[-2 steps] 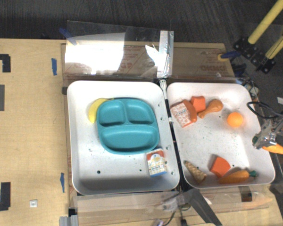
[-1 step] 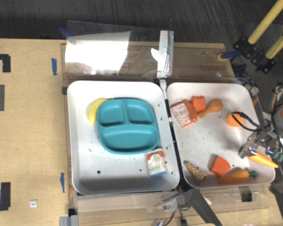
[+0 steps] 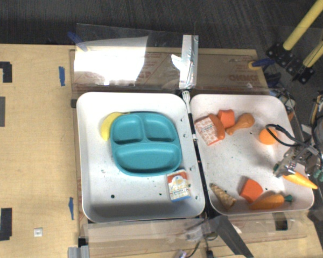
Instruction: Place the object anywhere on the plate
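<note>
A teal divided plate (image 3: 145,142) lies in the left bin (image 3: 91,160), with a yellow object (image 3: 106,123) tucked against its far left rim. My gripper (image 3: 290,168) is low over the right bin (image 3: 231,155), near its right wall. A yellow-orange tapered piece (image 3: 301,180) lies right at the gripper's tip, touching or just under it; I cannot tell whether it is held. The plate's compartments hold nothing.
A small carton (image 3: 178,186) stands in the left bin by the plate's front right corner. The right bin holds a carton (image 3: 208,129), an orange block (image 3: 226,117), a brown drumstick (image 3: 241,123), an orange ball (image 3: 267,136), another orange block (image 3: 251,189), a carrot (image 3: 269,201) and a brown cone (image 3: 223,195).
</note>
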Robot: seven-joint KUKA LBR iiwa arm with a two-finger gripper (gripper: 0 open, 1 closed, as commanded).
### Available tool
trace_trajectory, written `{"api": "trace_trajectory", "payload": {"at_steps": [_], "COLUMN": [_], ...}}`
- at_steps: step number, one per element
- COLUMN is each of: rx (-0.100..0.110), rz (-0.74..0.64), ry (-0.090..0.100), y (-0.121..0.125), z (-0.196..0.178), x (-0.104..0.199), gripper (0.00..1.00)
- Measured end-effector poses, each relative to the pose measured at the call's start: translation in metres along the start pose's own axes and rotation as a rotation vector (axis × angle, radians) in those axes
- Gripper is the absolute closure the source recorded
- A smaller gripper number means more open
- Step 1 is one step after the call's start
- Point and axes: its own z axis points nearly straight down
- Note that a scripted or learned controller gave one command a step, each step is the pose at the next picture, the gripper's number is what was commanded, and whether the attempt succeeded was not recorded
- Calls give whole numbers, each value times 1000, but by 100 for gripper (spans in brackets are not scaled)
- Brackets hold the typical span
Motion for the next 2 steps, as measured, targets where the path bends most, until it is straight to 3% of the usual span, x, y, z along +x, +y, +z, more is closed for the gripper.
{"api": "trace_trajectory", "payload": {"at_steps": [1, 2], "rx": [-7, 5], "rz": [275, -66], "ry": [5, 2], "y": [7, -3], "z": [55, -36], "x": [1, 0], "gripper": [100, 100]}}
